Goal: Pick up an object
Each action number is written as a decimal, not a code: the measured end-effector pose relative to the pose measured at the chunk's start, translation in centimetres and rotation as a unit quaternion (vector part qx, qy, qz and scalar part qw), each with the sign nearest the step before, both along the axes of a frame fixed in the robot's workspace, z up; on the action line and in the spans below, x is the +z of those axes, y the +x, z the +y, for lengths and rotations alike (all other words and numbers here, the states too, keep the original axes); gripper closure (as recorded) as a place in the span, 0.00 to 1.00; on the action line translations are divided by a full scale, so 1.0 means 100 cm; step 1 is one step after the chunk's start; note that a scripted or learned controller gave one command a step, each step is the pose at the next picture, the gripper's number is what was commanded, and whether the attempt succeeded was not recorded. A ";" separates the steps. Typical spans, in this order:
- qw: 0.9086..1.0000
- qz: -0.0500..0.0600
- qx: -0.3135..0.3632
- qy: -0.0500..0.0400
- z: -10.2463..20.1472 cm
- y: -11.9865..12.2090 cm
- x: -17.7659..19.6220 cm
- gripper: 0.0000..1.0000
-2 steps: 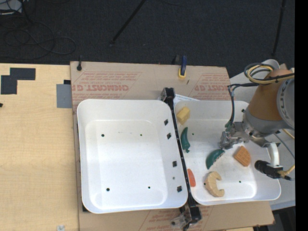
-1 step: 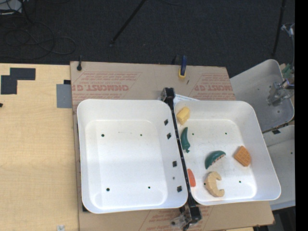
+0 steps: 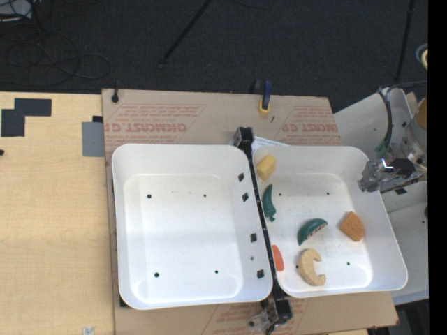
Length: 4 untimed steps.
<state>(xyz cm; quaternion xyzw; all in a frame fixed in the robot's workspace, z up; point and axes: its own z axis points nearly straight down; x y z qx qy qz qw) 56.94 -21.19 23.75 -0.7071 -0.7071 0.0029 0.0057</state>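
Landmark: the black divider [image 3: 255,215] ran between the two bins, from the far rim toward the near edge of the bench.
Left bin [image 3: 133,187]: it lay left of the divider, touching it, with small dark dots on its white floor.
Cardboard sheet [image 3: 174,121]: it lay under both bins and showed beyond the divider's far end, with red print and a blue-and-yellow clamp [image 3: 265,98] at its far edge.
Yellow block [image 3: 265,166]: it rested just right of the divider, near the divider's far end, against the right bin's wall.
Green curved piece [image 3: 268,202]: it lay just right of the divider, about halfway along it.
Orange-red piece [image 3: 278,258]: it sat just right of the divider near its near end, partly on the bin's slope.
Teal half-round piece [image 3: 311,230]: it lay further right of the divider, with the tan piece just beside it on the near side.
Tan crescent piece [image 3: 311,267]: it lay right of the divider, toward its near end.
Orange wedge [image 3: 352,226]: it lay well right of the divider, apart from the teal piece.
Right bin [image 3: 391,257]: it lay right of the divider and held all six pieces.
Gripper [image 3: 370,182]: it hung over the right bin's right rim, well right of the divider, nearest the orange wedge but apart from it; the view was too blurred there, so perhaps nothing was in it, and I could not tell how its claw stood.
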 end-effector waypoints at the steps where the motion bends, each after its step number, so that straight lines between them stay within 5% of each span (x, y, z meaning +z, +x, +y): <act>1: 1.000 0.001 0.000 0.001 0.000 -0.046 -0.109 1.00; 2: 1.000 -0.005 0.001 -0.001 0.031 -0.039 -0.094 1.00; 3: 1.000 -0.006 -0.001 -0.002 0.039 -0.074 -0.152 1.00; 4: 1.000 -0.008 0.001 -0.003 0.005 -0.005 -0.139 1.00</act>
